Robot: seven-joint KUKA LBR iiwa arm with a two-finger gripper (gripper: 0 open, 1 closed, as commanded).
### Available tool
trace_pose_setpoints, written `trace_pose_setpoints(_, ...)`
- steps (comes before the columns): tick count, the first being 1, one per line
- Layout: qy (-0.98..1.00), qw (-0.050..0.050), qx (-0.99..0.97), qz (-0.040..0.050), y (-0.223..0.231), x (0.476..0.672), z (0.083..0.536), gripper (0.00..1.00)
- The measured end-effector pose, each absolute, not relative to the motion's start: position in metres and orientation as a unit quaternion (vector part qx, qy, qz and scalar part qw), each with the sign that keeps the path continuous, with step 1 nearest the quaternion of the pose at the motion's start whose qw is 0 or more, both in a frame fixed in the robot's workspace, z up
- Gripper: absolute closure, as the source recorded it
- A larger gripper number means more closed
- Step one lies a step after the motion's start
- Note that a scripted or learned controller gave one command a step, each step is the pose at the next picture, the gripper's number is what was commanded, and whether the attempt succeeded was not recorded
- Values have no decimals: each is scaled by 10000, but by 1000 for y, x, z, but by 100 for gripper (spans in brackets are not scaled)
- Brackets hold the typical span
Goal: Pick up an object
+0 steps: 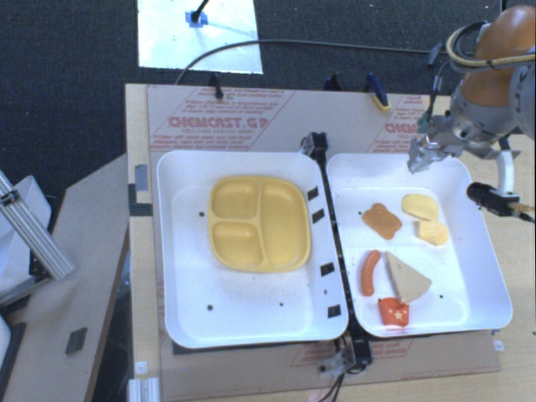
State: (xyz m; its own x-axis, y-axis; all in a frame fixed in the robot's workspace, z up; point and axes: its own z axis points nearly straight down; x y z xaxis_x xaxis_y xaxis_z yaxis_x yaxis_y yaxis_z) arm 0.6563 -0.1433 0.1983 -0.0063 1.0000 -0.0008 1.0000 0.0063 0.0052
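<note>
The right bin (481, 249) holds several toy foods: an orange-brown piece (381, 220), two pale yellow pieces (420, 206) (434, 233), a red-orange sausage (369, 272), a beige wedge (406, 278) and a small red block with a star (394, 311). My gripper (421, 155) hangs above the bin's far edge, higher than the yellow pieces and beyond them. Nothing shows between its fingertips.
The left bin (180, 308) carries a yellow divided plate (258, 223). A black divider strip (327, 224) runs between the bins. Clamps (377, 90) and a cable (251, 48) lie on the board behind them. A silver bracket (33, 233) stands at the far left.
</note>
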Motion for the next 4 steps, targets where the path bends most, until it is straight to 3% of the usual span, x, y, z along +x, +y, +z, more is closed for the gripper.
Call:
trace_pose_setpoints(1, 7094, 19, 7048, 14, -143, 657, 226, 100)
trace_pose_setpoints(2, 7103, 11, 7039, 9, -83, 662, 225, 100)
trace_pose_setpoints(4, 7106, 5, 7036, 16, 20, 647, 227, 100)
